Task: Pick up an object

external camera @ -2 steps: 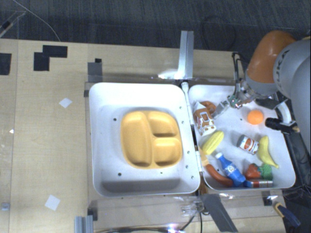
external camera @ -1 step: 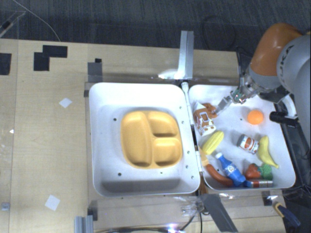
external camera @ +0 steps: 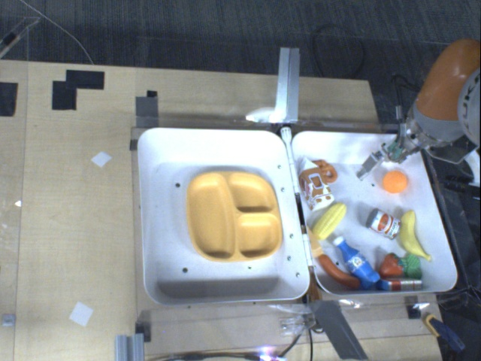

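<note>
I see my gripper (external camera: 373,164) over the top of the right bin (external camera: 443,273), but I cannot tell how it is set. An orange ball (external camera: 395,181) sits just beside it. Further down lie a small can (external camera: 383,223), a banana (external camera: 412,235) and a blue bottle (external camera: 355,262). The left bin (external camera: 161,277) holds a yellow tray (external camera: 233,215).

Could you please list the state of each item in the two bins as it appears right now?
Tray: flat in left bin, compartments bare.
Orange: loose, beside the hand.
Can: on its side.
Banana: lying flat.
Corn: lying flat.
Blue bottle: lying down.
Hand: low over right bin.
</note>
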You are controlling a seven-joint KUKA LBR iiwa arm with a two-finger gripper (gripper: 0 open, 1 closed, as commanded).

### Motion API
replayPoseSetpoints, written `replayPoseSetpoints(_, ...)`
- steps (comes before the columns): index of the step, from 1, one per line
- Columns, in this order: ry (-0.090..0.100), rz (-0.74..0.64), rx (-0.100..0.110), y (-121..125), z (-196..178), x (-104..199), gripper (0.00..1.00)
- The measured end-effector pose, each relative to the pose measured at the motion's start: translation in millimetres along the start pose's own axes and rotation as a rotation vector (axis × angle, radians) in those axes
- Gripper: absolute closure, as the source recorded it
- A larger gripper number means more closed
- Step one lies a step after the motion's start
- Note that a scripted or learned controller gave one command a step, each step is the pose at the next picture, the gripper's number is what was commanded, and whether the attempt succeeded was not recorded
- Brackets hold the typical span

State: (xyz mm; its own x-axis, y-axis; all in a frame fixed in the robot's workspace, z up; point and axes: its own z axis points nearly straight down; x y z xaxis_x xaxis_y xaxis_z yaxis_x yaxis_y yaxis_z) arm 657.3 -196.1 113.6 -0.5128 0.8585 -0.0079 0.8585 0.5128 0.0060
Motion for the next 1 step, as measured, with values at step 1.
replayPoseSetpoints(1,-0.006,0.165,0.006,32.1,18.7,29.3,0.00)
